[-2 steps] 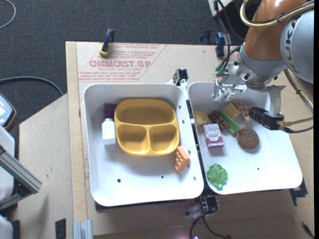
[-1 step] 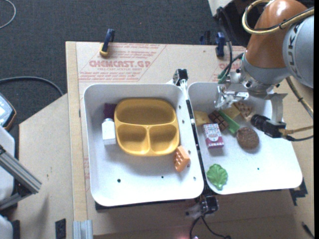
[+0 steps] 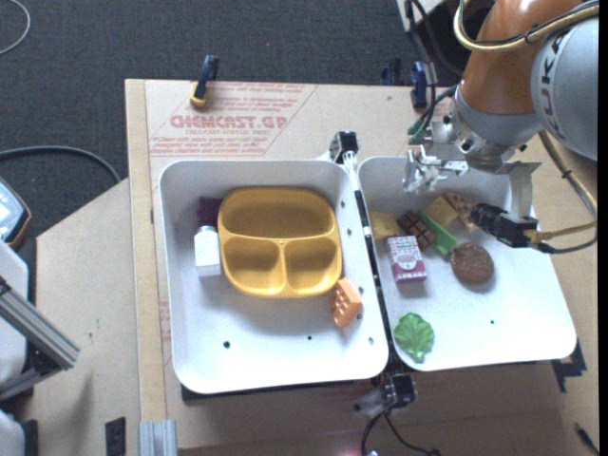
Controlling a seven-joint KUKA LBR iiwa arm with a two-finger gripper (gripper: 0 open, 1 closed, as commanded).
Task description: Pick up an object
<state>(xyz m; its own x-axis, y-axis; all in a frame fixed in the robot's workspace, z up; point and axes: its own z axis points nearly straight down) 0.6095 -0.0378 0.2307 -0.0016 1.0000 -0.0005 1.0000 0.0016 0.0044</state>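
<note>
**Gripper over right bin, far-left corner**

The arm (image 3: 532, 55) reached in from the right, orange band uppermost. The gripper (image 3: 425, 174) hung over the far-left part of the right bin (image 3: 532, 326). Whether the fingers were spread or pressed together could not be told; no object was seen between them.

Right bin contents: a red-and-white box (image 3: 406, 259) near the left wall; a dark brown block (image 3: 416, 226) and a green bar (image 3: 440, 233) just beyond it, touching or overlapping; a tan piece (image 3: 454, 207) just below the gripper; a yellow piece (image 3: 383, 224) against the left wall; a brown round (image 3: 471, 263) to the right of the box; a green leaf (image 3: 414, 335) at the near-left corner.

Left bin (image 3: 190, 350) contents: a yellow divided tray (image 3: 279, 240) in the middle; a white bottle (image 3: 206, 249) touching its left edge, with a dark purple item (image 3: 209, 207) just beyond; an orange brick (image 3: 347, 302) at the tray's near-right corner.

Both bins sat side by side on the worktop (image 3: 142, 255).
</note>
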